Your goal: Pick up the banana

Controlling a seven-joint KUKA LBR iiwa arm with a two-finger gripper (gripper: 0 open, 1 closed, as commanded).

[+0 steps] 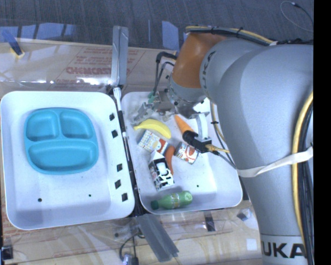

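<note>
Banana [154, 127] lies in the right bin [227, 187], upper-left part, near the bin's left wall. Yellow, curved, long axis roughly left-right with a slight downward tilt toward the right end; the arch bows upward in the view.

Gripper [150, 107] sits just above the banana in the view, toward the bin's far edge, hanging below the orange band [190, 59] of the arm. The metal parts there are dark and cluttered against the bin wall; cannot tell how far the fingers are spread, and nothing is seen between them. Banana looks free on the bin floor.

Key relation: banana lies just on the near side of the gripper, slightly below it in the view, its left half closest. Judgement: a short move toward the near edge and down would centre over the fruit; the closing line should run across the long axis, near the middle of the arch.

Crowding: a small carton [149, 141] touches or nearly touches the banana's underside; a carrot [183, 124] lies just beside its right tip. Green bottle [171, 200] well apart at the near edge. Blue tray [60, 139] in the left bin [22, 208], not involved.
</note>
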